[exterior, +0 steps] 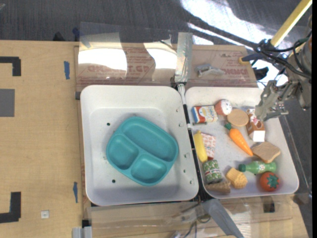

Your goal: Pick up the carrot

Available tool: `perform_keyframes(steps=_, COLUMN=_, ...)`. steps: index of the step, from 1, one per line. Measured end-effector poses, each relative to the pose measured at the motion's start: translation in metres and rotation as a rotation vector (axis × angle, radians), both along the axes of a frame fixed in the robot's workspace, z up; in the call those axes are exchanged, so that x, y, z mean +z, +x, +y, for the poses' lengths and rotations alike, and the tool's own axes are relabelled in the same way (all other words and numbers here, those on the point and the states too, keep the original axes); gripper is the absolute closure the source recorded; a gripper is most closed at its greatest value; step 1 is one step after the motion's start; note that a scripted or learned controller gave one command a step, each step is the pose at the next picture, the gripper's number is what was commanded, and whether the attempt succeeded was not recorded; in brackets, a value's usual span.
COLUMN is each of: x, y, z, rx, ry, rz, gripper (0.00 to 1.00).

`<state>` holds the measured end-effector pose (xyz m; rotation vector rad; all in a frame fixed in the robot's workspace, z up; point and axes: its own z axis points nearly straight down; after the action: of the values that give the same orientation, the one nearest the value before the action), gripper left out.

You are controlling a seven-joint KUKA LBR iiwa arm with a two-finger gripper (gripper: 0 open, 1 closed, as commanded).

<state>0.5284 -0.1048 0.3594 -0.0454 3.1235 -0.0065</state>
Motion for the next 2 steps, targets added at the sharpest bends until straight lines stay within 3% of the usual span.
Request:
perform_keyframes(steps=1, x=-0.006, y=-0.001, z=0.002, rx=0.003, ry=0.004, rz=0.013, gripper=0.00)
perform_keyframes(steps=2, x=-0.127, y=-0.027, z=-0.012, rx=-0.059, ry=0.006, rz=0.022, gripper=0.00)
